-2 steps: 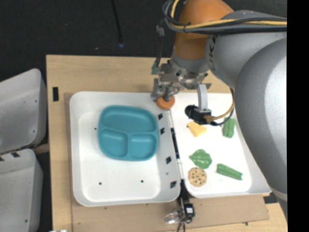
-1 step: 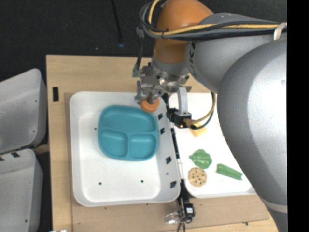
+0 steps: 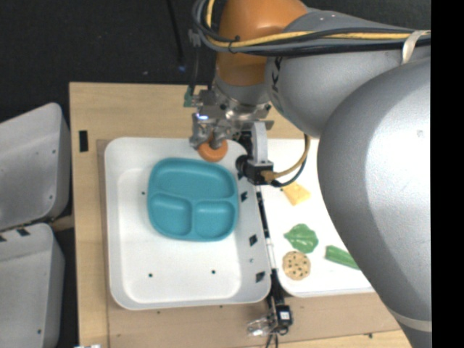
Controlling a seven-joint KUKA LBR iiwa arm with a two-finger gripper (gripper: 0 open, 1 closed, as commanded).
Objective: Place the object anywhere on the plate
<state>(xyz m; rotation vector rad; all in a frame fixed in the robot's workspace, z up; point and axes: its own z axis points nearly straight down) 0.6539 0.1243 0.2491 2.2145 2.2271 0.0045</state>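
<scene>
A teal divided plate (image 3: 193,199) lies in the left white bin (image 3: 138,281). Just above the plate's far right edge hangs my gripper (image 3: 211,142), with a small orange round object (image 3: 212,150) between its fingers. The orange object sits over the bin floor right beside the plate's far rim, slightly above it.
The right bin (image 3: 319,285) holds a yellow wedge (image 3: 295,193), a green leafy piece (image 3: 301,237), a round cookie (image 3: 296,264) and a green pod (image 3: 341,257). The grey arm covers most of the right side. Free bin floor lies in front of the plate.
</scene>
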